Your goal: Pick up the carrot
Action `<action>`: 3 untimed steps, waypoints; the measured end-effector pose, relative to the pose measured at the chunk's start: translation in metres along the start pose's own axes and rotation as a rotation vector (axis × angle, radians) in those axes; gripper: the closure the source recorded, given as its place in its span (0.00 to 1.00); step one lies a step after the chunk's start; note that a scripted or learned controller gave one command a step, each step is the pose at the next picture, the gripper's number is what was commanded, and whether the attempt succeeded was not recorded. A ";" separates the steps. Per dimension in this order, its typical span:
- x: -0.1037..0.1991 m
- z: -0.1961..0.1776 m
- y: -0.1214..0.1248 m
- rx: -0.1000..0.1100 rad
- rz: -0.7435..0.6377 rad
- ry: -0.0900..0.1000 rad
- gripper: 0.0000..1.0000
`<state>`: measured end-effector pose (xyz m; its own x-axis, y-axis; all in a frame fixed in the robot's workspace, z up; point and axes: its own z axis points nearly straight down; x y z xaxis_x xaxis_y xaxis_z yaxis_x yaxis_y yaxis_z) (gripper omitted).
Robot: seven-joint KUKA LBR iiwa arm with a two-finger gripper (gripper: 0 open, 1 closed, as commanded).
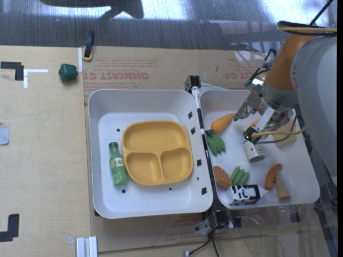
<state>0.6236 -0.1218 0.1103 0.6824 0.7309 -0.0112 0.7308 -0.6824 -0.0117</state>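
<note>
In the right bin, we see the carrot lying free at its far left, the end effector poised just right of it, grip unreadable.

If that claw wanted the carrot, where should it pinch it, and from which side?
Probably across the thick orange middle of the carrot, coming straight down from above. It lies flat and slanted on the right bin's floor, close to the bin's left wall, so the fingers should close across its narrow width, not along its length.

the grey arm reaches in from the right, its claw hanging low, pointing down-left.
</note>
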 end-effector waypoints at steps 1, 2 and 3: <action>0.015 0.019 -0.013 -0.003 0.471 0.009 0.00; 0.014 0.011 -0.013 -0.001 0.462 0.004 1.00; 0.015 0.011 -0.013 0.000 0.461 0.005 0.00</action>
<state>0.6238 -0.1023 0.0995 0.9362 0.3512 -0.0107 0.3512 -0.9363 -0.0060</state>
